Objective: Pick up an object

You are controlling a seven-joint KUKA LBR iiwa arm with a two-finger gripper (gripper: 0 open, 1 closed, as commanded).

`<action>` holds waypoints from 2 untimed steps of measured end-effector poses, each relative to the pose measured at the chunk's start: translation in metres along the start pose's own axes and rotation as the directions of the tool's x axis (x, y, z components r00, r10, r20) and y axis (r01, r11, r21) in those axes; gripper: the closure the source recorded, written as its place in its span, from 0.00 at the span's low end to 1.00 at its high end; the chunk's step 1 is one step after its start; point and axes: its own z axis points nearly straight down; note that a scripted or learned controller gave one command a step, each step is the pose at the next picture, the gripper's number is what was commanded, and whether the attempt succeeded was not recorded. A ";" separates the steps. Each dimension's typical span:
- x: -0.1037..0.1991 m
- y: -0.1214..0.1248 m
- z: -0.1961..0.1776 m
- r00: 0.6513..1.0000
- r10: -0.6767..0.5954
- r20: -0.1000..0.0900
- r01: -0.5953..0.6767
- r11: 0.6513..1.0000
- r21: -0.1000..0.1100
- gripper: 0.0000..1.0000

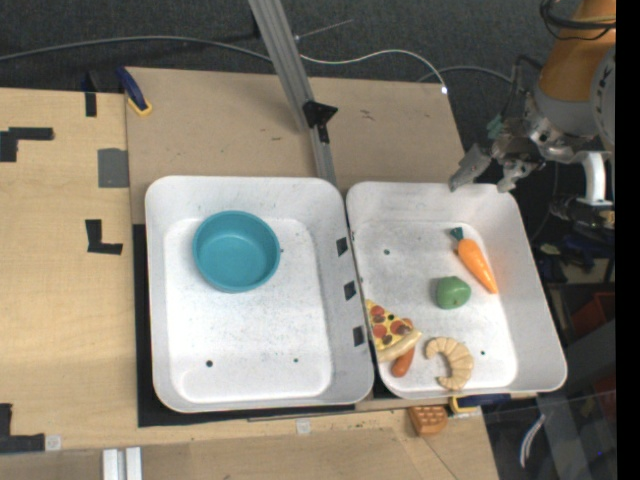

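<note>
The right bin (400, 218) holds an orange carrot (477, 262), a green pepper-like toy (452, 292), a pizza slice (390, 329) against its left wall and a tan croissant (450, 360) near the front. My gripper (488, 171) hangs over the bin's far right corner, above and beyond the carrot. Its two fingers are spread apart with nothing between them. A blue bowl (236, 251) sits in the left bin (250, 368).
A grey metal pole (290, 68) slants across the bench behind the bins. Black clips line the divide between the bins. A small orange block (428, 420) lies on the bench just in front of the right bin.
</note>
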 end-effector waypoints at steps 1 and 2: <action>0.007 0.004 0.047 1.000 0.000 0.000 0.000 1.000 -0.001 0.00; 0.007 0.003 0.091 1.000 -0.001 0.001 0.001 1.000 -0.001 0.00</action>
